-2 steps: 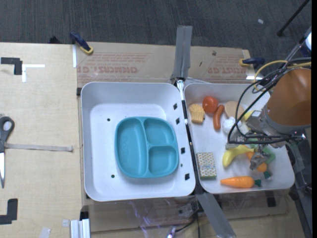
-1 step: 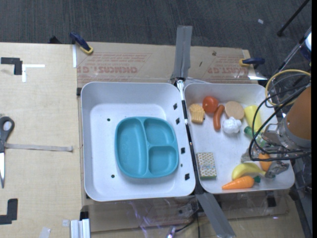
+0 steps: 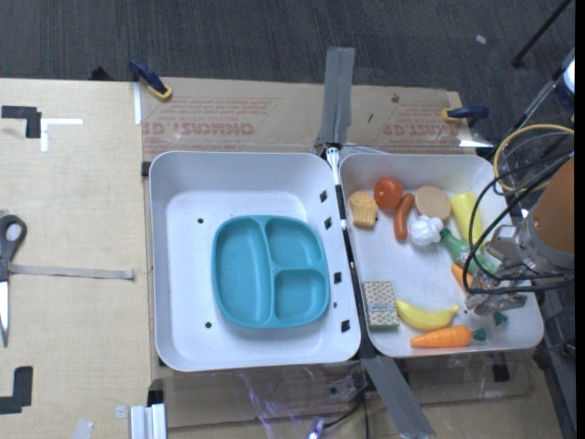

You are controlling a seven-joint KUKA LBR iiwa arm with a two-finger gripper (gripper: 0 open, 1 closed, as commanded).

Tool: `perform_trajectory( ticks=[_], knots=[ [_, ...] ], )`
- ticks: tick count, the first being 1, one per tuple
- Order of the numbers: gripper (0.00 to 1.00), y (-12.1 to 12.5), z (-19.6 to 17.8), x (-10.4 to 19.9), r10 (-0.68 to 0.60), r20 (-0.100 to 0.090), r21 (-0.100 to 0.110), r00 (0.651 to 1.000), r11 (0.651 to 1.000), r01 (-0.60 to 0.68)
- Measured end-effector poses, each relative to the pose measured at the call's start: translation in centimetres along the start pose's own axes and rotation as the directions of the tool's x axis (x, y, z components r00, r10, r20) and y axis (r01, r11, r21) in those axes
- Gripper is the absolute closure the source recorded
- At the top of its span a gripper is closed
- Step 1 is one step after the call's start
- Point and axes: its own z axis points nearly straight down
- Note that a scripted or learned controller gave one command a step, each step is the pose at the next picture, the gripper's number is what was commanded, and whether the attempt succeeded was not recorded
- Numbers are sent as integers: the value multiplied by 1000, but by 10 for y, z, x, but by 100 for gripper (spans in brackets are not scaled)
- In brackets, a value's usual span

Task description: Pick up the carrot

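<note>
Two shallow white bins are seen side by side on the bench. The left bin (image 3: 174, 245) bears a teal divided plate (image 3: 271, 271) lying flat near its middle. The right bin (image 3: 530, 332) is crowded with toy food.

The arm (image 3: 558, 218) is seen reaching in over the right bin's right wall, with yellow and black cables looping about it. The gripper (image 3: 489, 302) hangs low over the near right part of that bin; whether it is open or shut cannot be told, since the tip is lost among cables and green pieces, and nothing can be seen to be held by it.

Among the food, a yellow banana (image 3: 426, 315) is laid near the bin's near side, with a speckled cracker block (image 3: 380, 304) just left of it. Farther back, a red tomato (image 3: 388, 191), a sausage (image 3: 402, 218), a tan bread round (image 3: 431, 201) and a waffle piece (image 3: 364, 209) are grouped.

The carrot (image 3: 441, 338) is found against the near wall of the right bin, just nearer than the banana and close beside it. Its long axis runs nearly left to right, the green top at the right end, toward the gripper. It is judged to lie to the left of and nearer than the gripper, not far off. A short move leftward and nearer would be called for, with the closing direction set across the carrot's length; the banana beside it could be caught by mistake.
</note>
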Motion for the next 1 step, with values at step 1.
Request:
perform_trajectory(
  ticks=[1],
  knots=[
    [100,47,12,-44,-396,-8,-11,918,918,396]
  ],
)
